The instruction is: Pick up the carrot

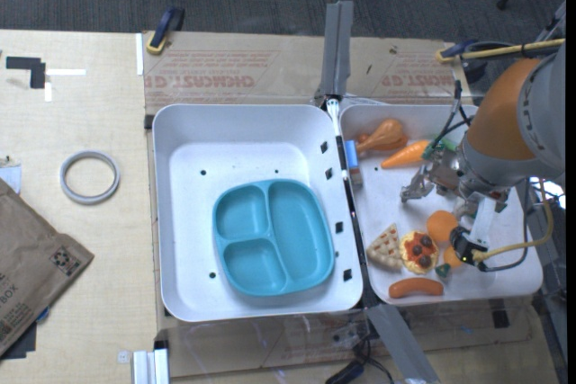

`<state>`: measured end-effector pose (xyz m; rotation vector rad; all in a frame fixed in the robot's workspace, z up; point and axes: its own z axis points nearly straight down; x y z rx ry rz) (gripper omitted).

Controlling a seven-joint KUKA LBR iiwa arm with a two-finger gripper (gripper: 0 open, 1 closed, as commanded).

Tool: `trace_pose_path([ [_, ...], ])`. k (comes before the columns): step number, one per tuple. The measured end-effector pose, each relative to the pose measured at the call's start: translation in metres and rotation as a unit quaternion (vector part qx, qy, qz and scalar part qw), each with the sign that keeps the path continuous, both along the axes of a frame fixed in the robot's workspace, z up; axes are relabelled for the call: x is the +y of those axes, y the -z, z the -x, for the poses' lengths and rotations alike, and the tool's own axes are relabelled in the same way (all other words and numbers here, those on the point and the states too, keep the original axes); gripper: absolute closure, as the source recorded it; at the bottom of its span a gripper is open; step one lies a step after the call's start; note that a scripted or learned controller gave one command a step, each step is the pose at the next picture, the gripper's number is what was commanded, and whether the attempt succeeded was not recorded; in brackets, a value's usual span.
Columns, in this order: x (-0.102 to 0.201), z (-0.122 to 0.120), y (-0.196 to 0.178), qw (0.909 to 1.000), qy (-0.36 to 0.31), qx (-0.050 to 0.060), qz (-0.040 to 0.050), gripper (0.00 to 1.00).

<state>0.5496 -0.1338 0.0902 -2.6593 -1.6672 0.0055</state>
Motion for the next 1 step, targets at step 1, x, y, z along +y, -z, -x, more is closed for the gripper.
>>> trace_pose_path([
  [1,-0.0343,0.0702,-0.0001,0.9998,0.02,0.0,-0.0004,0.0],
])
